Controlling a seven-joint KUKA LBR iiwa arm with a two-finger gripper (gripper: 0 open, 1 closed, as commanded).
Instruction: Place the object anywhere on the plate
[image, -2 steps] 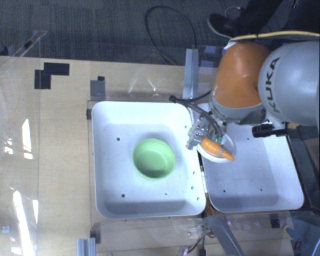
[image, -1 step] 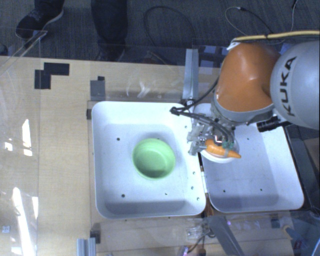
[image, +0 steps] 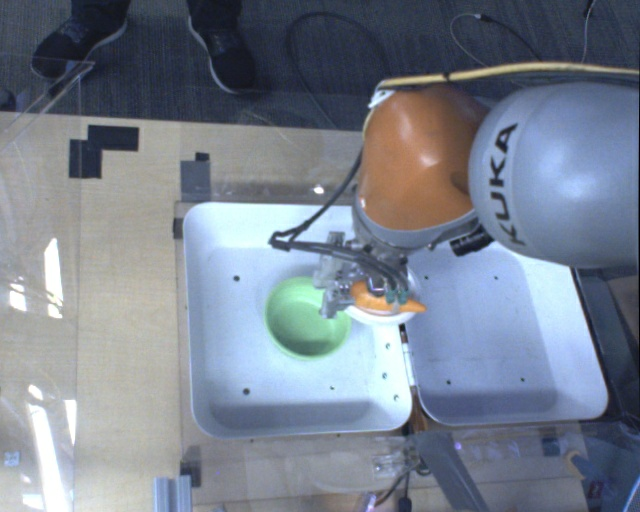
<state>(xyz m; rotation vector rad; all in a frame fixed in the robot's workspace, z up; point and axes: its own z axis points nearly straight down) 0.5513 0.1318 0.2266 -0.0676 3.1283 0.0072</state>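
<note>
Hanging at the fingers (image: 345, 290), orange object (image: 385, 298), beside green plate (image: 305, 318)

One camera hangs above the bench (image: 120, 330) and looks down at a slant, so the floor (image: 300, 70) and a pair of shoes (image: 222, 45) show along the top edge. It sits far enough back to take in both white bins: the left bin (image: 230, 400) whole, the right bin (image: 500, 390) partly under the arm (image: 520, 160). The arm comes in from the right and bulks large, being nearer the lens than the bins below it.
</note>
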